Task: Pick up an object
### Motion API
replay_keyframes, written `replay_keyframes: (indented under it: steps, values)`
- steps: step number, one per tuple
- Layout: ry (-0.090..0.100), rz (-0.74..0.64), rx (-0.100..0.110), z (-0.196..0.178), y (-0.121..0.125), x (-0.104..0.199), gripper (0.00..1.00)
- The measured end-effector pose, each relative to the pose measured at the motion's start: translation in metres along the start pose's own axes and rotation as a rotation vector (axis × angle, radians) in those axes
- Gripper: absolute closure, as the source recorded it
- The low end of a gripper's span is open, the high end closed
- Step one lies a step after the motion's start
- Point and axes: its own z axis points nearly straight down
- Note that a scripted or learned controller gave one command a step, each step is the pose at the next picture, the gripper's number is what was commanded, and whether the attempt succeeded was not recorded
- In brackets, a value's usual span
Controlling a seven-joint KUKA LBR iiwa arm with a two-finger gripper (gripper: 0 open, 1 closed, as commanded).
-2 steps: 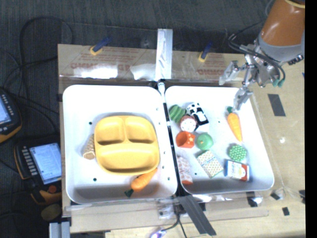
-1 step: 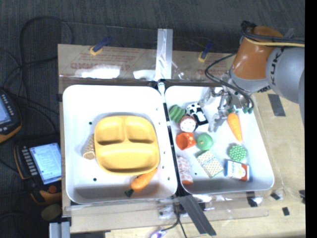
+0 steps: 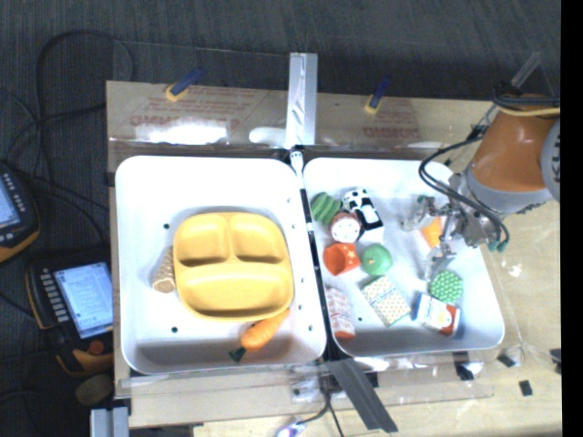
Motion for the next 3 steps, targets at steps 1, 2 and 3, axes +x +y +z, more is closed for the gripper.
replay_keyframes:
  steps: [1, 2, 3]
  values:
    - [-0.005, 0.000, 0.004, -0.012, 0.000, -0.002, 1.00]
    - [-0.005, 0.000, 0.004, -0.011, 0.000, -0.002, 0.00]
    - [0.000, 0.067, -0.003, 0.001, 0.017, -0.036, 0.00]
